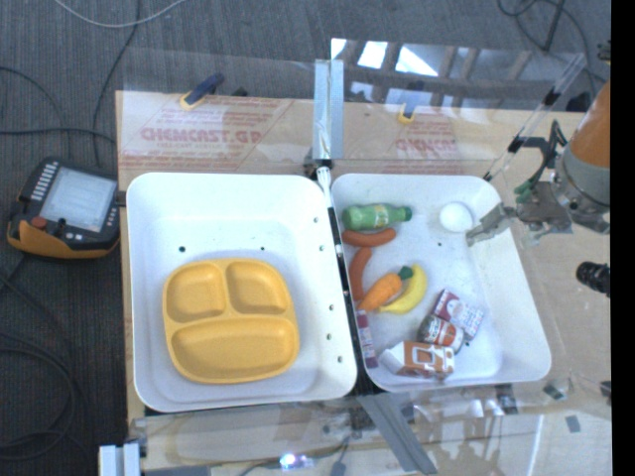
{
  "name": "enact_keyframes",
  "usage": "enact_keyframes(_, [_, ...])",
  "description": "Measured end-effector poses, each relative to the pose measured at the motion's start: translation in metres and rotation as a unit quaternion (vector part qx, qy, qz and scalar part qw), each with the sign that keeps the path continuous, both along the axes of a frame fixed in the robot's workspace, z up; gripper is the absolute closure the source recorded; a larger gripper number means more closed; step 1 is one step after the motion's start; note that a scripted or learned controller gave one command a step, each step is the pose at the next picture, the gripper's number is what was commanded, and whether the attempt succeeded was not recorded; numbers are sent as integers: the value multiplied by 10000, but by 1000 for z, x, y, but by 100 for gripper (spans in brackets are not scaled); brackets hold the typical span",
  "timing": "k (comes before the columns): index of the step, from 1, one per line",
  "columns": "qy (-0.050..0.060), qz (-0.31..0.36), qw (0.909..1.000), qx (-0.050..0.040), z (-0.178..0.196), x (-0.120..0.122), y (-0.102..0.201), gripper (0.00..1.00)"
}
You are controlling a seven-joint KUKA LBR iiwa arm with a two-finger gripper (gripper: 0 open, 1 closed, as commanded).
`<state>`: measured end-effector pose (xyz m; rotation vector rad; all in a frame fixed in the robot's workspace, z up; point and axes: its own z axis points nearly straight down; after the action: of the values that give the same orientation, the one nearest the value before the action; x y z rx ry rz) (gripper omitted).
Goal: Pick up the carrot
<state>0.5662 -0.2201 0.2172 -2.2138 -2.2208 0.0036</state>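
Carrot (383, 290) lies diagonally, green top pointing upper right

Both white bins (228, 191) look like smooth, slightly glossy plastic, and the yellow divided tray (230, 318) has the same moulded plastic sheen. The carrot (383, 289) and the banana (412, 292) look like matt toy plastic; the green bottle (375, 215) is shinier. The small cartons (442, 335) seem to be printed paper or card. The table (213, 137) carries a pale, wood-like board under a clear reflective sheet. The floor (149, 38) is rough dark carpet.
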Motion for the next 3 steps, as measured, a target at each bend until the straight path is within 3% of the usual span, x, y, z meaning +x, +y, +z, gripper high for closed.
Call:
enact_keyframes(1, [-1,1318,9913,2,-69,45,63,0])
enact_keyframes(2, [-73,1713,9852,-42,-128,30,116,0])
enact_keyframes(3, [-104,1665,9860,-40,-128,4,110,0])
